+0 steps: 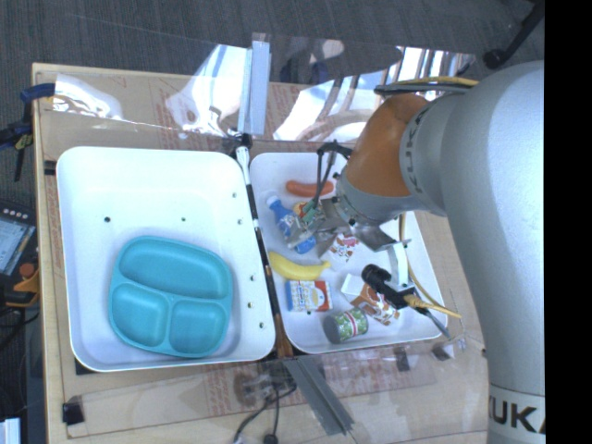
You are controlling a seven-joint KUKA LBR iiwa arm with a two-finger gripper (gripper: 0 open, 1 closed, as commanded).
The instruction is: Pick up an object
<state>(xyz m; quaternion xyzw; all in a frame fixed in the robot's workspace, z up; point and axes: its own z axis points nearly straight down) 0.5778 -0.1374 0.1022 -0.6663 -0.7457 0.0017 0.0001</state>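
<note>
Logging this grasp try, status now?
Gripper down in right bin, among clutter by blue bottle. Grip unconfirmed. Banana and can lie loose nearby. Blue tray in left bin.

Colour rundown: both bins are plain white, the left bin (pixel 83 248) and the right bin (pixel 421 257). The divided tray (pixel 171 294) in the left one is a solid turquoise blue. Over in the right bin there's a yellow banana (pixel 298 268), an orange-red sausage-looking thing (pixel 305 189), a blue bottle (pixel 281 214), and a green can (pixel 347 325) with a red and white label. The arm (pixel 490 202) is grey with an orange band (pixel 384 151).
</note>
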